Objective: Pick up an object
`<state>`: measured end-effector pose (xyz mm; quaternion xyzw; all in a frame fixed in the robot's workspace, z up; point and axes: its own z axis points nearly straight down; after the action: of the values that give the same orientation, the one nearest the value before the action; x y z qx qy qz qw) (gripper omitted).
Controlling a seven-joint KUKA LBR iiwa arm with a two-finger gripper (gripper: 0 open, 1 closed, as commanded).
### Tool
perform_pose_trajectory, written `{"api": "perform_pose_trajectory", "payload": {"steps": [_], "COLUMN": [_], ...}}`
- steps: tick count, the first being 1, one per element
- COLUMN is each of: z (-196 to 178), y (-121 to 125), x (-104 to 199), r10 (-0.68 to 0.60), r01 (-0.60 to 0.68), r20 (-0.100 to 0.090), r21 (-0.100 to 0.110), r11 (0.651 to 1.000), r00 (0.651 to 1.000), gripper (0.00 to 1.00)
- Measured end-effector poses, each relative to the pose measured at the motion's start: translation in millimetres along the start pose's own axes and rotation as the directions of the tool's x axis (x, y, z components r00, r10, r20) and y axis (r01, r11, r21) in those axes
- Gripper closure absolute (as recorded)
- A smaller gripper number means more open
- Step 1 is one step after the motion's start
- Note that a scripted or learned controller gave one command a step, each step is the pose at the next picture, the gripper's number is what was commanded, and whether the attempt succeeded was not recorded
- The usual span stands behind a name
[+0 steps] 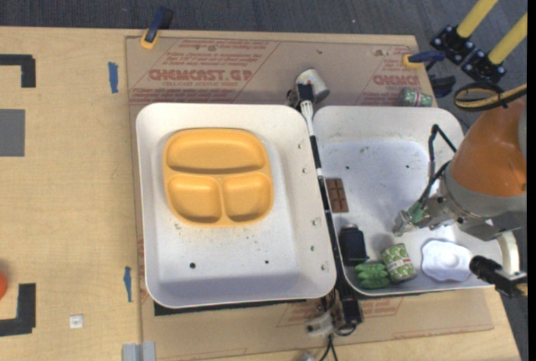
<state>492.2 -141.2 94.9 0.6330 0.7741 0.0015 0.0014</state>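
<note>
Where the arm (494, 171) comes in from the right, its fingers (416, 217) hang low over the right bin (377, 141), near its front half; whether they are open or closed cannot be told, and nothing is seen between them. Just in front of them lies a small green and white packet (399, 261), crinkled and patterned, and touching its left side is a leafy green lump (371, 271). To the right of the packet sits a soft white cloth-like wad (444, 260), rounded and matte. A small black block (351, 243) rests by the bin's left wall, and behind it lies a flat brown bar (337, 194) scored into squares. The bin is shallow white plastic with rounded corners and scuffed specks. The left bin (285, 263) carries an orange tray (219, 176), smooth and glossy, split into three compartments. Both bins stand on a cardboard sheet (251, 66) with red print, on the pale wooden table (59, 183).
</note>
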Motion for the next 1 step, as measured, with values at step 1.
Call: {"api": "perform_pose_trajectory", "payload": {"steps": [1], "z": [-89.5], "y": [11.0], "x": [90.0], "r10": [0.416], "r01": [-0.416], "r20": [0.001], "r21": [0.004], "r11": [0.909], "r00": [0.909], "gripper": [1.0]}}
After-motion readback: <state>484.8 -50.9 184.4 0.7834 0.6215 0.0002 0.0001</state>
